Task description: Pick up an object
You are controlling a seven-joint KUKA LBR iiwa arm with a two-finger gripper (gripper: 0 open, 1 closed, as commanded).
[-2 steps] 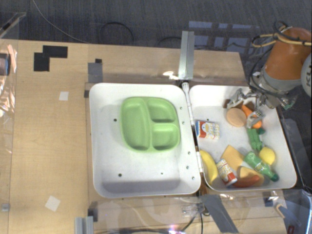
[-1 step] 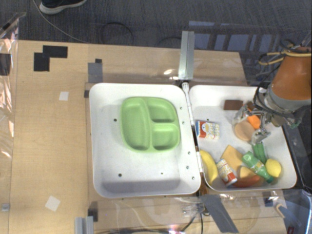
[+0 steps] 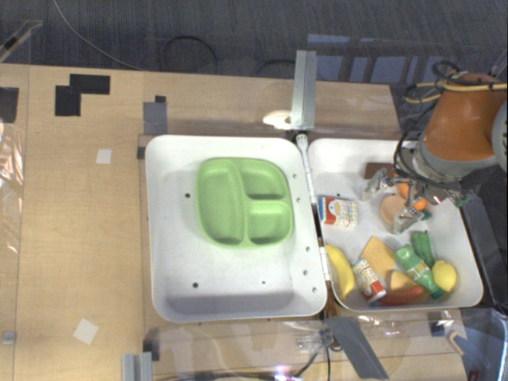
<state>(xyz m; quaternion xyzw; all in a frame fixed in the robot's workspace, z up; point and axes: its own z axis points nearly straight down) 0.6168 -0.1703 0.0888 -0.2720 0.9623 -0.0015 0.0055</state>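
spread open around nothing, gripper point(image 3: 398, 201) low in the right bin point(image 3: 473, 292), straddling a tan egg-like object point(image 3: 391, 209) that looks to sit between the fingertips, a shade lower left. no long axis worth turning for. small carton point(image 3: 340, 212) further left, green tray point(image 3: 243, 202) beyond.

No wording can be read anywhere — the small white carton point(image 3: 340, 212) in the right bin point(image 3: 349, 161) carries a red-and-blue printed label, and the little can point(image 3: 368, 279) a printed wrapper — both too blurred to make out
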